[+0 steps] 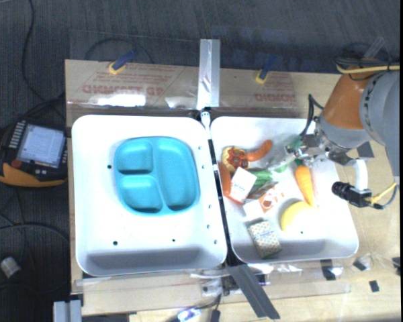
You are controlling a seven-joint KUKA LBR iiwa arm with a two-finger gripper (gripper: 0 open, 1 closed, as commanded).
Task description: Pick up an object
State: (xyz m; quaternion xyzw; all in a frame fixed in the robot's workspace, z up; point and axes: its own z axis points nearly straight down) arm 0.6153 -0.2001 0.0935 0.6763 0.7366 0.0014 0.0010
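Nearest the camera, at the front of the right bin [336,243], lies a small patterned packet [264,238], likely light and crinkly. Just behind it sit a yellow banana-like toy [293,214] and a white carton [240,184] with red print too small to read. An orange carrot [305,183] lies beside them, probably hard, smooth plastic that could slip; its thicker upper end looks like the best place to take hold. Farther back are a sausage-shaped toy [258,151] and a red-and-yellow piece [233,157], crowded together. The end effector [302,150] hovers over the back of this pile, close above the carrot's top; whether it is clenched or released I cannot tell. The left bin [94,233] holds a blue divided tray [157,174]. Beyond the bins, reversed red lettering on the counter's sheet [127,86] is not legible.
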